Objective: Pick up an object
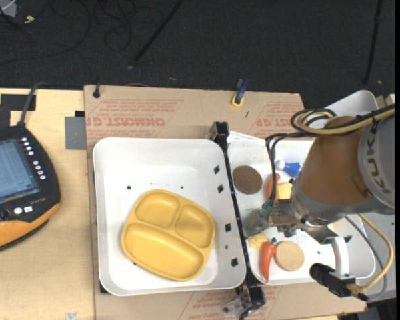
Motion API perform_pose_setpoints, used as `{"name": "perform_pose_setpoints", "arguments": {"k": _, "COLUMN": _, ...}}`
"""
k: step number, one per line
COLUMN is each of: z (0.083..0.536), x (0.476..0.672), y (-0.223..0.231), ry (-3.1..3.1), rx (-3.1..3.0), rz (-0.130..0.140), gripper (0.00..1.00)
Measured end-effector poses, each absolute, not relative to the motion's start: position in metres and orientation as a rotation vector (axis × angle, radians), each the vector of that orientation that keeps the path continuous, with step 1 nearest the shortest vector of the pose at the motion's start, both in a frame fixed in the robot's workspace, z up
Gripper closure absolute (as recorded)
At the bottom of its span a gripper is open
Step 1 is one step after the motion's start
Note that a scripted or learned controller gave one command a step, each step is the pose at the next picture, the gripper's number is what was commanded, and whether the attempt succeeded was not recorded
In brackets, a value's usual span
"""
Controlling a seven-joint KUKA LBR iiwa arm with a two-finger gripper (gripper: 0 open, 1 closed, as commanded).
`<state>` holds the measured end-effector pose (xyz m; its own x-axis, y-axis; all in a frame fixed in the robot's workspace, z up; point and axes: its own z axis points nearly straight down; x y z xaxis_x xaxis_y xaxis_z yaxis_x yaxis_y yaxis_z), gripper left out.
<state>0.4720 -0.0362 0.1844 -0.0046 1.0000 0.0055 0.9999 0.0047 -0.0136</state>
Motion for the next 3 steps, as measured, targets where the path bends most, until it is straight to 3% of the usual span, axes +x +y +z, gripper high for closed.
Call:
{"name": "perform_pose_setpoints", "arguments": {"k": 1, "z": 0.196, "x": 0.475, "y": -0.042, "ry": -2.21, "rx": -2.223, "rz": 0.007, "gripper": 1.0}}
{"name": "perform_pose_setpoints", "arguments": {"k": 2, "z": 0.085, "x": 0.573, "y": -0.086, "ry": -2.227, "rx": -2.227, "rz": -0.005, "gripper": 1.0}}
{"name": "perform_pose_setpoints", "arguments": {"k": 3, "z": 0.194, "x": 0.587, "y": 0.047, "ry": -2.237, "rx": -2.21, "rz": -0.017, "gripper": 1.0}}
